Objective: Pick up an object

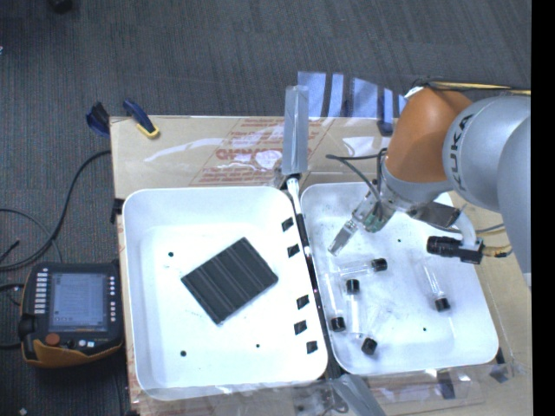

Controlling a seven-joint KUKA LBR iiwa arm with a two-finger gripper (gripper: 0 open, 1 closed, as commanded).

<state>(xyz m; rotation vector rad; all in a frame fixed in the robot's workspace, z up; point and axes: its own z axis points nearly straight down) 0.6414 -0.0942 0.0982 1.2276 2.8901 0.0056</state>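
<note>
My gripper (pixel 340 239) hangs over the upper left part of the right bin (pixel 468 336), its slim fingers pointing down and to the left, close together, with nothing visible between them. Several small clear vials with black caps lie in that bin: one (pixel 375 266) just right of the fingertips, one (pixel 351 285) below them, one (pixel 436 288) at the right, one (pixel 336 312) near the left wall. A loose black cap (pixel 368 347) rests near the front. A dark ribbed rectangular pad (pixel 230 279) lies flat in the left bin (pixel 156 354).
Black clips (pixel 300 302) line the divider between the bins. The grey arm with its orange band (pixel 425 146) covers the right bin's back right corner, with a black cable plug (pixel 447 246) beside it. A teach pendant (pixel 71 310) lies on the floor at left.
</note>
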